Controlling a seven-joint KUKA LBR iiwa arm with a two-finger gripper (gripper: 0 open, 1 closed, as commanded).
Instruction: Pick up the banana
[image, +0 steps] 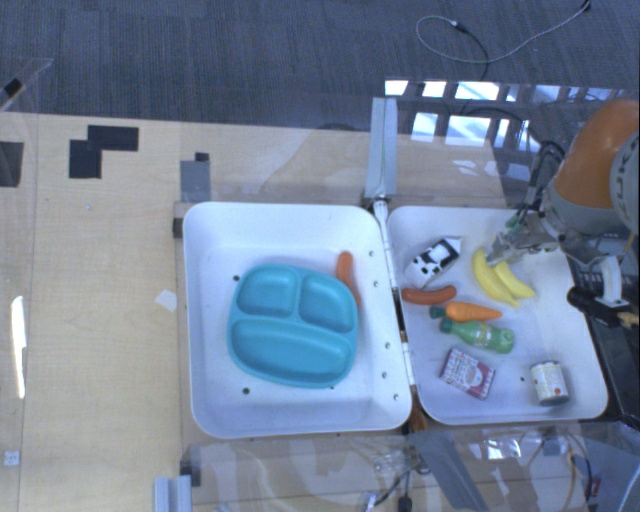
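Note:
The yellow banana (500, 279) lies in the right bin (572, 335), in its back half, slanting from upper left to lower right. My gripper (512, 246) hangs at the banana's far end, just above or touching its tip. The grey arm with its orange band reaches in from the right edge. The banana rests on the bin floor.
Left of the banana are a black-and-white cow toy (433, 260), a red sausage (428, 295), a carrot (470, 312) and a green bottle (487, 338). A red packet (467, 372) and a small can (548, 381) lie near the front. The left bin (203, 300) holds a blue divided plate (294, 324) and an orange piece (345, 267).

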